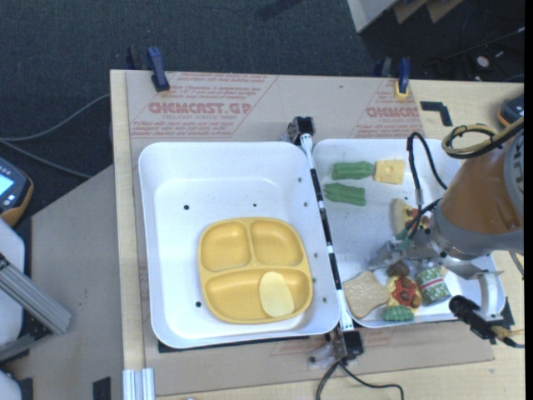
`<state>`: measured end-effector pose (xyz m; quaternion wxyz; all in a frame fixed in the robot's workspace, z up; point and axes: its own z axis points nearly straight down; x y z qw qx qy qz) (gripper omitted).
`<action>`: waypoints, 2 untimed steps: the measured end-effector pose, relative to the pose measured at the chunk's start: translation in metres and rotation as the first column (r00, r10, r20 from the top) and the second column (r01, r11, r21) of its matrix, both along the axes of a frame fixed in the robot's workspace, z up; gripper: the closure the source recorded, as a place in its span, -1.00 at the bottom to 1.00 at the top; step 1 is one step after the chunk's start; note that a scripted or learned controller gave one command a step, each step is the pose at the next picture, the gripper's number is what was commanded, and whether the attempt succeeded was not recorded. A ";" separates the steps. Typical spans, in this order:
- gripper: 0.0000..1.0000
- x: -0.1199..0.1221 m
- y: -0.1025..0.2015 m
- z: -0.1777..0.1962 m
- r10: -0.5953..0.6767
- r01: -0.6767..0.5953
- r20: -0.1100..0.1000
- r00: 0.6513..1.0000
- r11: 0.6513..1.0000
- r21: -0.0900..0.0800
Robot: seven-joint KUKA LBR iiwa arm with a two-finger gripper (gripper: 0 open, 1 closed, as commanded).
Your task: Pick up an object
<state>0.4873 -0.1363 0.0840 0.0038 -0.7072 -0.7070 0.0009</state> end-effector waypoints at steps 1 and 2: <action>-1.00 0.060 -0.041 0.001 0.001 -0.001 0.013 1.000 1.000 -0.009; -1.00 0.001 -0.010 0.000 -0.001 0.001 0.001 1.000 1.000 -0.001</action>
